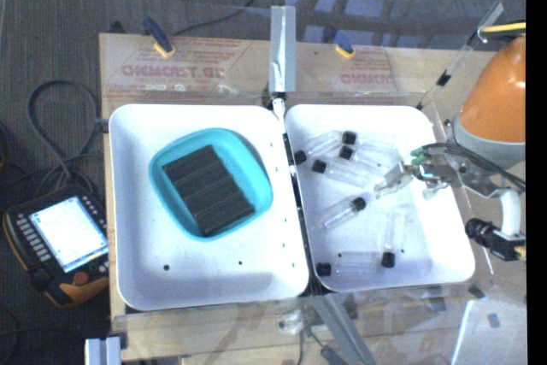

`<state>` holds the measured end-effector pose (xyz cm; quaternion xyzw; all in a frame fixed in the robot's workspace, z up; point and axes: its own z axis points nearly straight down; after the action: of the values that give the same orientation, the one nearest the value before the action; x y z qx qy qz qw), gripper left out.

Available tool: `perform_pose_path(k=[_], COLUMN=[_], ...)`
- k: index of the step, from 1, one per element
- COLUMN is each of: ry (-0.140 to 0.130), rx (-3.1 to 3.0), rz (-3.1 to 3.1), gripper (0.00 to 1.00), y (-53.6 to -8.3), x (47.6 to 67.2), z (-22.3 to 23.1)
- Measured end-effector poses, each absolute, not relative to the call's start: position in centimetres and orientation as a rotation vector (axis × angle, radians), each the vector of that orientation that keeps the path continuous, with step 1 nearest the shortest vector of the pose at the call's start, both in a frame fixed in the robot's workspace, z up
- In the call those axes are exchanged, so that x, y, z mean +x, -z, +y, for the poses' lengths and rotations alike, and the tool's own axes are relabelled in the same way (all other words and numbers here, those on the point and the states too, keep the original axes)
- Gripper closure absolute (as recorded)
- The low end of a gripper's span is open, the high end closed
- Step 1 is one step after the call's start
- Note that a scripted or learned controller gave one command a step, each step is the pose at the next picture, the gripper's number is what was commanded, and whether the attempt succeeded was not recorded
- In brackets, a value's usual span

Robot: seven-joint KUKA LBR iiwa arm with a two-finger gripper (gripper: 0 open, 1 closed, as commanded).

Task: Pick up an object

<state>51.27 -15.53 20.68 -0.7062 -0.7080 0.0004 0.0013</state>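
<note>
Clear plastic tubes (344, 212), glossy white bins (137, 282), matt blue tray (256, 175).

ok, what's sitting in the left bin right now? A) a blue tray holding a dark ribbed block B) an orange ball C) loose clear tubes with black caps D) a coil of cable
A: the left bin holds a blue tray with a dark ribbed block in it; the clear black-capped tubes lie in the right bin.
</note>
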Motion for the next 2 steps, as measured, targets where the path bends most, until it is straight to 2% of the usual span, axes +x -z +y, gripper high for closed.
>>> perform_pose_path(k=[1,2], ry=[0.001,0.008], rx=[-2.167,-2.158], rz=[-2.273,-2.301], gripper=[0.00,0.00], y=[-9.3,-9.1], x=[54.2,55.0], z=[-15.4,-12.5])
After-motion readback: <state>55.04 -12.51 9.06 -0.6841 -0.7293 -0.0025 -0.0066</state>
